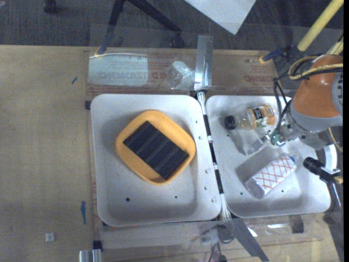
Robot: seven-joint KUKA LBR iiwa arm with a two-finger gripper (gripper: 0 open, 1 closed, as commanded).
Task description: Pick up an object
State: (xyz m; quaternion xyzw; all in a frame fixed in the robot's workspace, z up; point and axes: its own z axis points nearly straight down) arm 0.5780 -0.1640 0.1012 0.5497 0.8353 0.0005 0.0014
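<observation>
We see 2 white bins side by side, the left bin (109, 201) and the right bin (311, 201). In the left one, a yellow tray (155, 146) with a dark ribbed top lies tilted near the middle. In the right bin a small bottle (252, 117) with a black cap lies on its side at the upper part, and a white pouch (271, 176) with a red lattice print lies lower down — just below the gripper. The arm (316, 100) enters from the right of the frame; its gripper (275, 139) sits low between bottle and pouch, and how wide it stands we cannot tell.
</observation>
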